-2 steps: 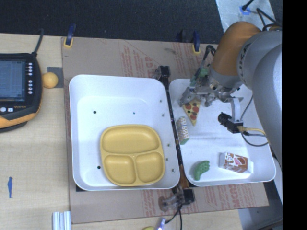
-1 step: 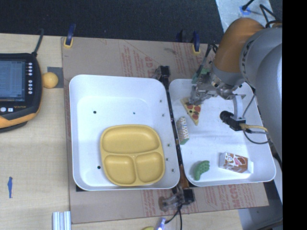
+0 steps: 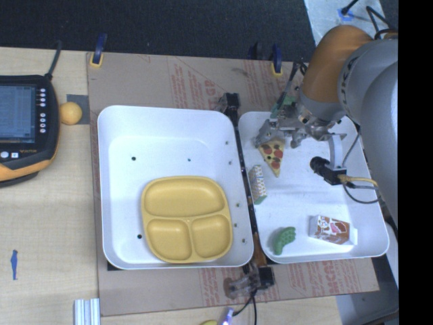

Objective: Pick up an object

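Arm down in the right bin (image 3: pixel 365 249), gripper (image 3: pixel 283 135) at its far left corner, over the pizza slice (image 3: pixel 273 157).
Can't tell how the fingers stand or whether they grip anything; the slice lies flat on the bin floor just under them, tip pointing to the near side. Same bin: wrapped snack (image 3: pixel 257 183) by the left wall, green toy (image 3: pixel 283 239) and small carton (image 3: pixel 331 229) near the front. Left bin (image 3: pixel 122 134) holds a yellow divided plate (image 3: pixel 187 218). Tablet (image 3: pixel 24 128) on the counter (image 3: pixel 47 249), far left.

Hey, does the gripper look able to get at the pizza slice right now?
Probably yes. The gripper hangs right above the pizza slice at the back of the right bin, and nothing lies on or against the slice.
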{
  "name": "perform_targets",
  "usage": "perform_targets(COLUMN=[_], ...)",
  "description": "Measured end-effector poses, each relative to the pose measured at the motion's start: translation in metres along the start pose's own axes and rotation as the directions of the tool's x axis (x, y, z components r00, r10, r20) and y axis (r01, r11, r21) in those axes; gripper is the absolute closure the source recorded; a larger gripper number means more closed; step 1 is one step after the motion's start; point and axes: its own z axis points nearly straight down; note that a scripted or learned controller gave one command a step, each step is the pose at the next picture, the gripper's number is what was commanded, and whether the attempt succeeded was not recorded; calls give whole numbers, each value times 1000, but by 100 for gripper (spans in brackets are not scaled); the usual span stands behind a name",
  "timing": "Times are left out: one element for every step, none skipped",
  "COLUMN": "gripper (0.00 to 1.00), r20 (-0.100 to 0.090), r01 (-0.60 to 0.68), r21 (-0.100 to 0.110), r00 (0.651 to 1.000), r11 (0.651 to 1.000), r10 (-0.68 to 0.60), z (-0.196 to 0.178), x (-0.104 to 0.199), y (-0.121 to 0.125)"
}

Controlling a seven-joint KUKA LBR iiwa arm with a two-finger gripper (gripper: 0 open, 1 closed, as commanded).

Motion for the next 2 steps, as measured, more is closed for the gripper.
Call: perform_targets(gripper=[100, 0], r20=[0, 0], r01=[0, 0], r21=[0, 0], r00=[1000, 1000], r11=[1000, 1000], r10=[0, 0], z=[-11, -10], x=[-1, -1], y=[0, 0])
